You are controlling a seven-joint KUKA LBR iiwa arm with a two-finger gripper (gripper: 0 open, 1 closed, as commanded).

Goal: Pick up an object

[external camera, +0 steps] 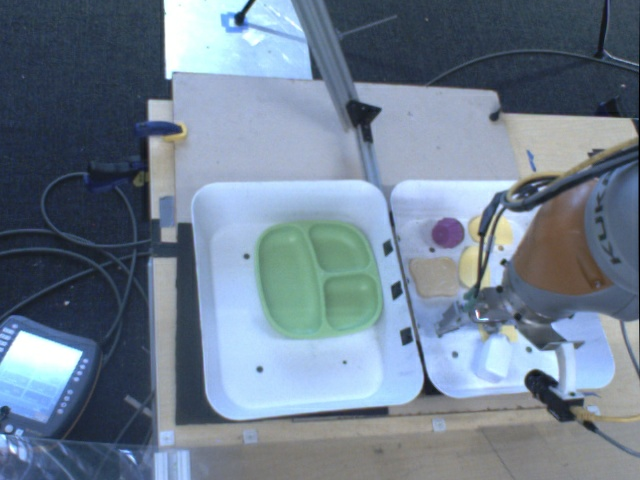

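Objects in right bin [600, 373]: purple ball [447, 232], tan slab [434, 277], white block [492, 359] beside gripper [462, 318], finger state indeterminable

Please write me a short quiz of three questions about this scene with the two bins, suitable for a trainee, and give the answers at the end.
1. True or false: the green divided plate lies in the left bin.
2. Which item lies nearest the top wall of the right bin? A) the purple ball B) the tan flat piece C) the white block
3. Fill in: the gripper is over the ____ bin.

Key:
1. True.
2. A. The purple ball sits closest to that wall, the tan flat piece below it, the white block nearer the front.
3. Right.
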